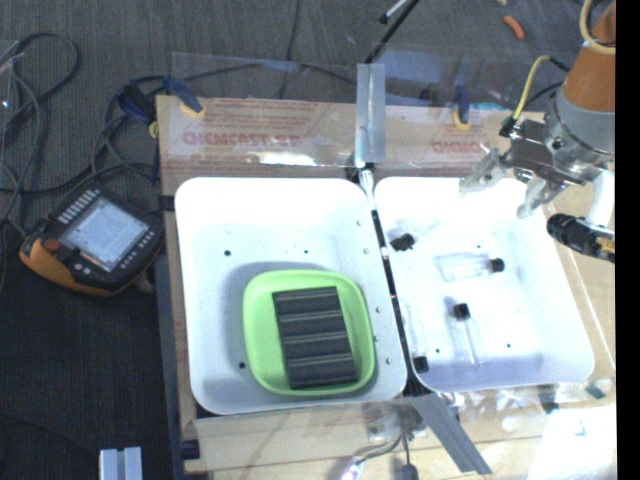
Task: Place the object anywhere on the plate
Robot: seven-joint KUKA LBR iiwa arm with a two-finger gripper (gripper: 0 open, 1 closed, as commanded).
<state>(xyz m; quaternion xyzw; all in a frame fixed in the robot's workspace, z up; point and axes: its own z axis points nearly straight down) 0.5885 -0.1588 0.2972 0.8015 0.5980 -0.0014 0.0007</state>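
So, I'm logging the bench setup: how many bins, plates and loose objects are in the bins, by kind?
White bins: 2
Green plate: 1
Dark ridged block on the plate: 1
Clear vials with black caps: 2
Small black piece: 1
Total: 7

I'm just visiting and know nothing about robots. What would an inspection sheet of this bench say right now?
Surface: two shallow white bins, left bin, right bin.
Job's things: square green plate in left bin, dark ribbed block lying on it.
Clutter: small clear black-capped tubes in right bin.
Grippers: gripper above right bin's far edge, nothing between its fingers.
Cables: black cables on floor.
Surroundings: handheld control pendant left of bench.
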